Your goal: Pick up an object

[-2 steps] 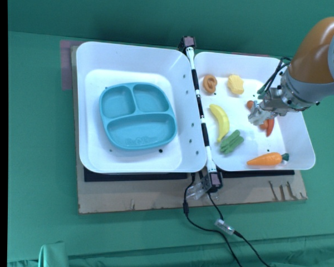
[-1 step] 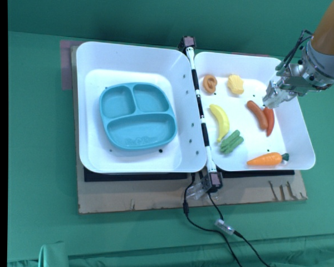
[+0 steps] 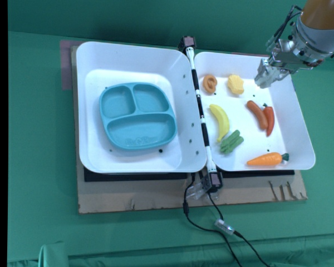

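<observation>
Left white bin (image 3: 89,65) holds a teal plastic divided plate (image 3: 138,116) with three compartments, nothing in them. A black-and-white jointed divider rod (image 3: 199,110) runs between the bins. Right white bin (image 3: 300,143) holds the pickable toys: a small orange-brown pretzel-like piece (image 3: 210,83) and a lumpy yellow piece (image 3: 235,84) near the far wall, a yellow plastic banana (image 3: 220,121) mid-bin with a green bean-pod bundle (image 3: 231,141) just beside its near end, an orange-red sausage (image 3: 256,114) touching a red chili pepper (image 3: 269,119), and an orange carrot with green top (image 3: 266,159) by the near wall. Gripper (image 3: 265,78) hangs over the far right part of that bin, just beside the lumpy yellow piece and above the sausage; nothing sits between its tips, and whether they are spread or closed I cannot tell. Likely step: approach and choose a target. The lumpy yellow piece looks the easiest choice, close and standing apart; the sausage and pepper touch, so a grasp there risks nudging both. Best to centre over one item, come straight down, close across its narrow width. No readable brand, label or writing anywhere.
</observation>
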{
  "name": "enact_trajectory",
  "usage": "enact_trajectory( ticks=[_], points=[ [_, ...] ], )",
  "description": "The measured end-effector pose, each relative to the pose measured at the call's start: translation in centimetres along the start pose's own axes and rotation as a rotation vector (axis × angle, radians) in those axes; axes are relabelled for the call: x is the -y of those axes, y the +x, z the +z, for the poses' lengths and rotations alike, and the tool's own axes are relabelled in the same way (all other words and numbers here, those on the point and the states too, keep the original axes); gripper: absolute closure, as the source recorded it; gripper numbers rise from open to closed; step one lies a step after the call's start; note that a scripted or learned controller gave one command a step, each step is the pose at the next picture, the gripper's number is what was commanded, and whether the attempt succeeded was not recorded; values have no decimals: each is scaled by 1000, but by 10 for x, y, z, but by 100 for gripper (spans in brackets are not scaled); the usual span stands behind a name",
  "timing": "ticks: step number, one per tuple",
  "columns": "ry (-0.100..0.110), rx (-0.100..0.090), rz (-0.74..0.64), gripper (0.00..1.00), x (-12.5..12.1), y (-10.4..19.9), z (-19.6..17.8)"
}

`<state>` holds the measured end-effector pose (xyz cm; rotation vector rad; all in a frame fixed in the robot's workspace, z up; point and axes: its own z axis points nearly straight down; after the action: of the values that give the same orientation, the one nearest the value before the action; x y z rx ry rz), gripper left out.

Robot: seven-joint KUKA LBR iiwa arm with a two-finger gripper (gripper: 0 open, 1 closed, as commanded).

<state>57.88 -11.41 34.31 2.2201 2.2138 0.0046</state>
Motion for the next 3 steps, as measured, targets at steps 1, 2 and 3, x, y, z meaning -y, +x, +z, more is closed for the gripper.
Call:
enact_trajectory(
  ticks=[1,2,3],
  points=[
    [0,0,1,0,0,0,0],
    [3,-1,1,0,8,0,98],
    [-5,1,1,0,-12,15,158]
  ],
)
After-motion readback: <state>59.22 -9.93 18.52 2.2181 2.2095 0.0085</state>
